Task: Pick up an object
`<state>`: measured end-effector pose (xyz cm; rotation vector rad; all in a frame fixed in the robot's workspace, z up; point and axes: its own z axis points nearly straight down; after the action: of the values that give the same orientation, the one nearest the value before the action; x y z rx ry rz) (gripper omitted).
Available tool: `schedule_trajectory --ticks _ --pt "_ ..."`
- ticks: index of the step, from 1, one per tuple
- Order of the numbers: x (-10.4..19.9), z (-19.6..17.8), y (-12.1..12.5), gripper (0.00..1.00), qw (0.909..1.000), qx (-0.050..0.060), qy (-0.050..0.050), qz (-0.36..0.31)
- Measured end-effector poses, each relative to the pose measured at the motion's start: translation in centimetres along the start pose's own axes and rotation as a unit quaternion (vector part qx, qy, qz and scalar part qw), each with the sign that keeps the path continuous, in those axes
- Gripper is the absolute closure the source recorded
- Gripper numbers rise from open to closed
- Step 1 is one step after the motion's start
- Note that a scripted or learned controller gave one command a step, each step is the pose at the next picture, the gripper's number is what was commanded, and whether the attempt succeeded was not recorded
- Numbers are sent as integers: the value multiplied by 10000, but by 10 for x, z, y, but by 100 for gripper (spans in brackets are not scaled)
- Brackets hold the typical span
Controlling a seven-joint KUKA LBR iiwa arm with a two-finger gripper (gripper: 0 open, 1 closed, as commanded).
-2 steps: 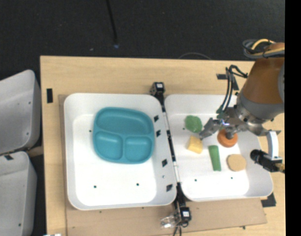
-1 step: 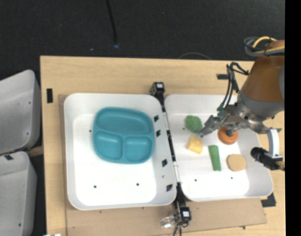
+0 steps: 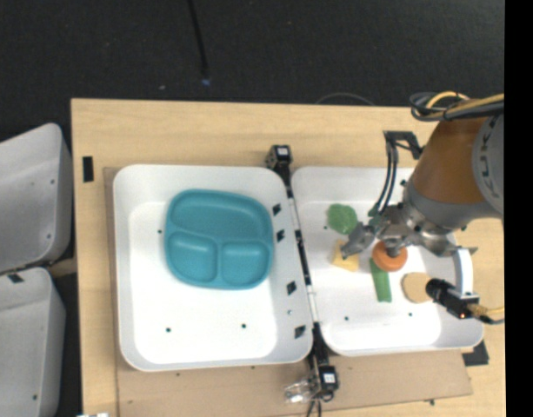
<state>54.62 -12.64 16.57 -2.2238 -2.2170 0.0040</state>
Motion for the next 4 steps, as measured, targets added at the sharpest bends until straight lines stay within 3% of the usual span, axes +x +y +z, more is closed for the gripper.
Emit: schedule_trajectory --ticks 1,2,3,4 --pt "-2 38 3 0 10000 -86 -27 -7" --pt "-9 52 12 0 9998 -176 -82 17" --pt "-11 39 14 100 9997 -221 -87 68" --pt "-6 -22 11 100 10000 -47 -3 -41"
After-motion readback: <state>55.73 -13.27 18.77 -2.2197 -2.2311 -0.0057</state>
